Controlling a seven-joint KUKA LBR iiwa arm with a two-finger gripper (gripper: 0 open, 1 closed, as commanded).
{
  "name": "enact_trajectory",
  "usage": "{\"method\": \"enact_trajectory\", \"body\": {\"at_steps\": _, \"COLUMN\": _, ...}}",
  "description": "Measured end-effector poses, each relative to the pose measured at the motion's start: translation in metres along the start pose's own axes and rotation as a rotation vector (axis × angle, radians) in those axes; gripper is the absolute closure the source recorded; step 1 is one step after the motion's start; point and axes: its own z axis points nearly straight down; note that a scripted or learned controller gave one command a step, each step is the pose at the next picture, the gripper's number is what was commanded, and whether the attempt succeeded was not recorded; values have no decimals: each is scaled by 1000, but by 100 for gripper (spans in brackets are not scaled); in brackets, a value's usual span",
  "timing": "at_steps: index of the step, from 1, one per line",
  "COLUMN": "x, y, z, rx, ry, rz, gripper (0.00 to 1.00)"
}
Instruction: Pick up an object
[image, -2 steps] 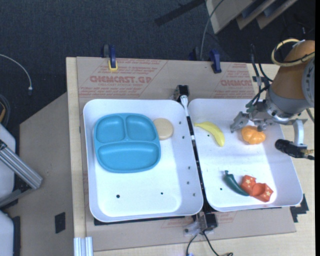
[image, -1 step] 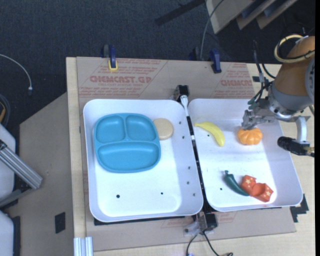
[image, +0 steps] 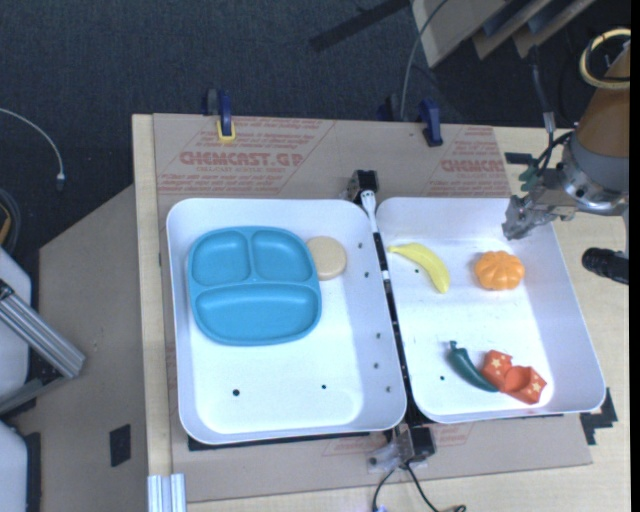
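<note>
In the right bin (image: 560, 330) lie a yellow banana (image: 424, 265), an orange pumpkin-shaped toy (image: 498, 270), and a red pepper with a dark green stem (image: 495, 371) near the front. The left bin (image: 290, 400) holds a blue divided plate (image: 254, 285) and a round tan cookie (image: 327, 257) beside it. My gripper (image: 520, 220) hangs over the right bin's far right corner, up and to the right of the orange toy, with nothing visible between its fingers.
The bins rest on a cardboard sheet (image: 300, 150) held by blue clamps (image: 222, 110) at the back. A black bracket (image: 366, 186) sits between the bins at the far edge. Cables run behind the bench.
</note>
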Motion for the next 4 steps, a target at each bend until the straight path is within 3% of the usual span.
{"method": "enact_trajectory", "body": {"at_steps": 1, "x": -1, "y": 6, "z": -65, "rx": -1, "ry": -1, "rz": -1, "gripper": 100}}
{"method": "enact_trajectory", "body": {"at_steps": 2, "x": -1, "y": 8, "z": -104, "rx": 1, "ry": 0, "rz": 0, "gripper": 100}}
{"method": "enact_trajectory", "body": {"at_steps": 4, "x": 103, "y": 6, "z": -100, "rx": 8, "ry": 5, "rz": -6, "gripper": 100}}
